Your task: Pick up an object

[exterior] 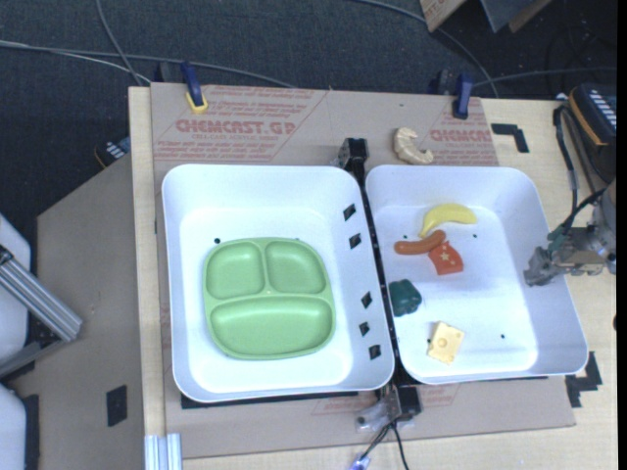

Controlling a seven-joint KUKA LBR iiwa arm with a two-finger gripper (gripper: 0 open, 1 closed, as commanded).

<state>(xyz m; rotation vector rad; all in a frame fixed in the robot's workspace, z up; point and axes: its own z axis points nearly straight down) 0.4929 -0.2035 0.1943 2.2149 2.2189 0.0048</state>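
White bins, 2 side by side; gripper at right bin's right rim, jaw state impossible to tell.

Right bin: yellow banana-shaped toy, red sausage toy touching red block, dark green lump, yellow cheese-like wedge. Left bin: pale green divided plate. Best bet: go left for the wedge, well apart from the rest; centre above, descend straight, close across narrow sides.

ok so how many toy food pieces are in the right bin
5. A yellow banana toward the back, a hot dog and a red piece touching just in front of it, a dark green piece by the left wall, and a cheese slice near the front.
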